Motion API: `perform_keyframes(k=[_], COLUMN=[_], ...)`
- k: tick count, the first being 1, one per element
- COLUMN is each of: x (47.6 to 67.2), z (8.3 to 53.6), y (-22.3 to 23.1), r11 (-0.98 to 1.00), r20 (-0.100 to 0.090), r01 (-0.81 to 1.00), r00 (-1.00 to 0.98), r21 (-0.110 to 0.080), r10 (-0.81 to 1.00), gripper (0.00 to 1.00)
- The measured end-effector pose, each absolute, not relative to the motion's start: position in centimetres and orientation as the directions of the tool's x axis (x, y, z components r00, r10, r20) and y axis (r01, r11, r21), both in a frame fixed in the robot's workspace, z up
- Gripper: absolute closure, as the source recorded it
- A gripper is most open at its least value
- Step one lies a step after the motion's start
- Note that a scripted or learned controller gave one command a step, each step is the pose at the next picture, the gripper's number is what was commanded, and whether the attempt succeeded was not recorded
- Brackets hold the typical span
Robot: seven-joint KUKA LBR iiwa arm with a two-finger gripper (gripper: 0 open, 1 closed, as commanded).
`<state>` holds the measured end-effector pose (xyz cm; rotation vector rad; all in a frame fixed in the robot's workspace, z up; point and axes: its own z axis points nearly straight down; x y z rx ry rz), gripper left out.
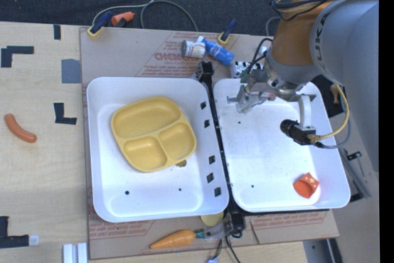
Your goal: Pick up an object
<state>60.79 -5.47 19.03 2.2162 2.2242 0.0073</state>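
Note:
An orange object lies in the near right corner of the right bin. A yellow divided plate rests in the left bin, with a small brown thing peeking out from under its near edge. My gripper hangs over the far left part of the right bin, well apart from the orange object. I see nothing held in it.
A white and blue bottle lies behind the bins. A toy carrot sits on the cardboard in front of them. A toy sausage lies on the wooden table at far left. The grey arm covers the right bin's far right corner.

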Motion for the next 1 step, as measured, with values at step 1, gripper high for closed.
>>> perform_keyframes(k=[1], x=[60.81], z=[18.39], y=[-5.70], r11=[0.001], r20=[0.000], r01=[1.000], r00=[-0.001], r21=[-0.001], r10=[1.000], gripper=[0.00])
